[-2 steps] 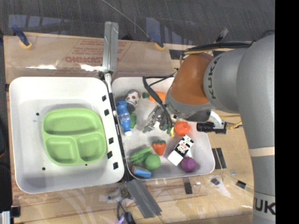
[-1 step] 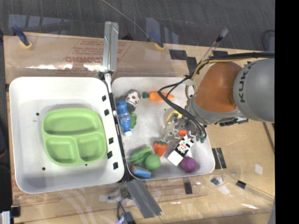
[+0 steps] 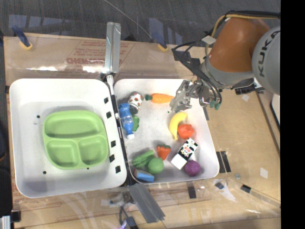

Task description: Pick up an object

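While over the right bin (image 3: 209, 149) | claw (image 3: 181, 100) just above banana (image 3: 177, 123) | grip state unclear

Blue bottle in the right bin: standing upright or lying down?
Lying down. The blue bottle rests on its side along the right bin's left wall, its full length visible from above.

A lime-green tray (image 3: 75, 138) fills one white bin (image 3: 19, 128), while beside it lie a yellow banana (image 3: 177, 123), orange carrot (image 3: 161, 98), purple grape (image 3: 192, 168), blue bottle (image 3: 126, 118) and a black-and-white spotted carton (image 3: 185, 152).
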### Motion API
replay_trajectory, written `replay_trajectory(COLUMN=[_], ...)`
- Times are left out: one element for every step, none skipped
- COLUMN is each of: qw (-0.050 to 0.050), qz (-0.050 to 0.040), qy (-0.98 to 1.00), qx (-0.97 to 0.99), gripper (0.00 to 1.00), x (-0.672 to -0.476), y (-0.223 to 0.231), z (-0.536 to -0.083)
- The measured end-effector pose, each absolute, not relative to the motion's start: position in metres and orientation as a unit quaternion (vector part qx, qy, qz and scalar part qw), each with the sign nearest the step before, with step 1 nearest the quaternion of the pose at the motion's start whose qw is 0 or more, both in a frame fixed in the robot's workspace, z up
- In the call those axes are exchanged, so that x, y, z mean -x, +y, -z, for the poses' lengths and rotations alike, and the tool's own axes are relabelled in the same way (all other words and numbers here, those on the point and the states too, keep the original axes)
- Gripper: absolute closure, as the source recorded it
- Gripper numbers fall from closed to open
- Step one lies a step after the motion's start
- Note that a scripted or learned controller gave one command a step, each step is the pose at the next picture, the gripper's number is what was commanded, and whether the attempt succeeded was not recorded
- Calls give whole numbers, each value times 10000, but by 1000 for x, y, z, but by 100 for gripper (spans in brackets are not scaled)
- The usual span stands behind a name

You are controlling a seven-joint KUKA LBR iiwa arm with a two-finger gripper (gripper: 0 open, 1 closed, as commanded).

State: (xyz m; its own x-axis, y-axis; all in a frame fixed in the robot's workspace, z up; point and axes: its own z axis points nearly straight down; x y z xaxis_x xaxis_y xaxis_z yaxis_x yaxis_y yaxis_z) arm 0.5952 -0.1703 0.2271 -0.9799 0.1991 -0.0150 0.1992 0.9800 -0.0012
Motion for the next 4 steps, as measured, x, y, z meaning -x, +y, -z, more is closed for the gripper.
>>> replay_trajectory(qw=[12, 22, 9, 9], qz=[5, 4, 0, -2], qy=[9949, 9897, 9909, 9865], qx=[-1013, -1434, -1346, -1639], gripper=[0, 0, 0, 0], x=[-592, -599, -526, -579], y=[-171, -198, -177, -169], z=[-221, -93, -93, -93])
